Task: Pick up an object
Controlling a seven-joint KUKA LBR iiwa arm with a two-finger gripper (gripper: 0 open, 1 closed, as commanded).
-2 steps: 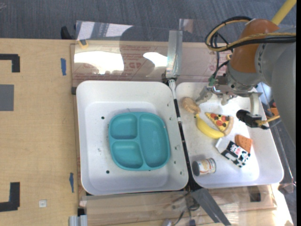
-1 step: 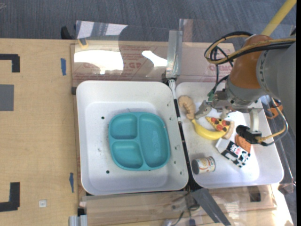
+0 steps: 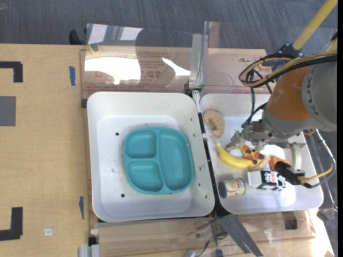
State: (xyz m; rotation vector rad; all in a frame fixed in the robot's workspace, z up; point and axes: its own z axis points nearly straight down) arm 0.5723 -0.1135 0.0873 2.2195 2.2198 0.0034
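Observation:
The right bin (image 3: 305, 197) holds a yellow banana (image 3: 233, 159), a beige ring-shaped piece (image 3: 215, 121), a small can (image 3: 232, 187) lying on its side, a black-and-white box (image 3: 270, 179), an orange piece (image 3: 277, 160) and a small red-and-yellow item (image 3: 250, 153). My gripper (image 3: 244, 142) hangs low over the middle of this bin, just above the banana's right end and the red-and-yellow item. Its fingers (image 3: 235, 142) stand open with nothing between them. The arm's grey and orange body hides the bin's far right part.
The left bin (image 3: 102, 159) holds a teal divided plate (image 3: 158, 160). A clear upright panel (image 3: 139, 63) stands behind the bins, and a narrow wall (image 3: 204, 143) divides them. Cables (image 3: 257, 71) loop above the right bin.

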